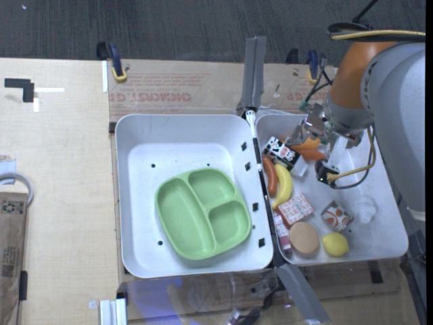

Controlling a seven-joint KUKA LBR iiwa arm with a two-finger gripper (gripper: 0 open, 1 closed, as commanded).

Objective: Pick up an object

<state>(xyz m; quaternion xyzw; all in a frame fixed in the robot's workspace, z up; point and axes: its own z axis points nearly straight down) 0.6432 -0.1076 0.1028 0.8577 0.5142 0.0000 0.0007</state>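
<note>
1. I see two shallow white bins side by side on the pale wooden surface (pixel 61 154); the left white bin (pixel 135 181) holds a light green plastic plate with three compartments (pixel 203 212).
2. The right white bin (pixel 385 212) holds the loose things: a yellow banana (pixel 284 185) beside a reddish sausage-shaped piece (pixel 271 175), a black and white patterned small carton (pixel 281 151), an orange carrot-like piece (pixel 308 147), a pink and white flat packet (pixel 295 208), a round tan disc (pixel 304 237), a yellow lemon (pixel 335 244) and a small orange and white carton (pixel 336 215).
3. The grey arm with its orange band (pixel 355 80) reaches in from the right, over the far part of the right bin.
4. The pincer (pixel 318 134) sits low at the far end of that bin, just beside the orange carrot-like piece and the patterned carton.
5. I cannot tell whether the pincer is apart or together, nor whether it touches the carrot-like piece.
6. The lemon and disc lie at the near end, well apart from the pincer.
</note>
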